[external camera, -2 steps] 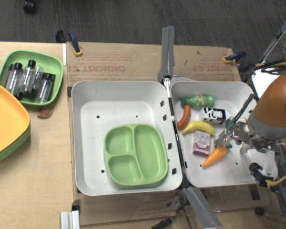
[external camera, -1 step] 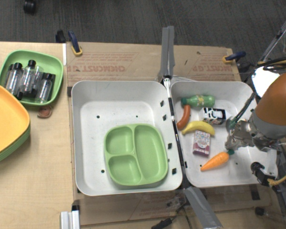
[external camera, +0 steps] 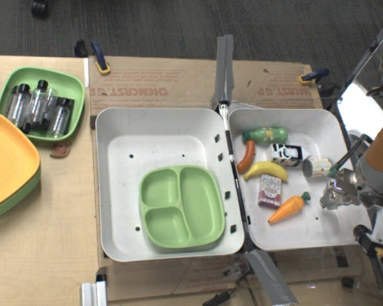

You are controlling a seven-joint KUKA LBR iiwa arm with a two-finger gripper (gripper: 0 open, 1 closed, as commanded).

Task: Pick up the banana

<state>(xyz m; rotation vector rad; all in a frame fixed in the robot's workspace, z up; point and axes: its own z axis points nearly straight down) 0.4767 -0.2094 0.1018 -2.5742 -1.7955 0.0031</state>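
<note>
The yellow banana lies in the middle of the right bin, curved side up. It rests between a red sausage on its left and a pink packet just below it. My gripper hangs over the right side of that bin, about a hand's width right of the banana and past the carrot. Nothing is visible in its grasp.
Also in the right bin are a green bottle, a black and white carton and a small white cup. A green divided plate lies in the left bin. A tray of bottles and orange plates sit far left.
</note>
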